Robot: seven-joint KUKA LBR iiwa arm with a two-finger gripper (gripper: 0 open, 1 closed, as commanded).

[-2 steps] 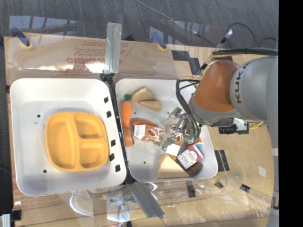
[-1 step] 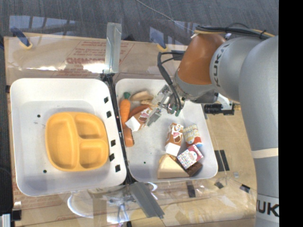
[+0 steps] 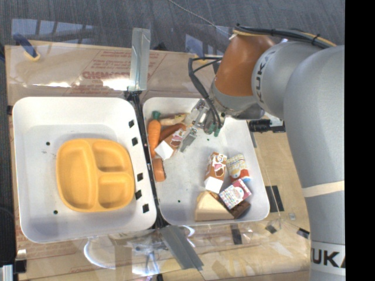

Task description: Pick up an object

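Observation:
The right bin (image 3: 256, 164) holds several toy foods. An orange carrot (image 3: 153, 133) lies along its left wall, with a brown bun-like piece (image 3: 174, 134) and a white tag (image 3: 164, 151) beside it. A short sausage (image 3: 159, 169) lies below the carrot. My gripper (image 3: 190, 130) hangs over the bin's upper left part, just right of the brown piece, pointing down and to the left. It is open, and I see nothing between its fingers.
A small carton (image 3: 217, 165), a cup (image 3: 237, 165), a pink carton (image 3: 235, 194) and a tan cheese wedge (image 3: 209, 207) cluster at the right bin's lower right. A yellow divided plate (image 3: 94, 173) lies in the left bin (image 3: 23, 157).

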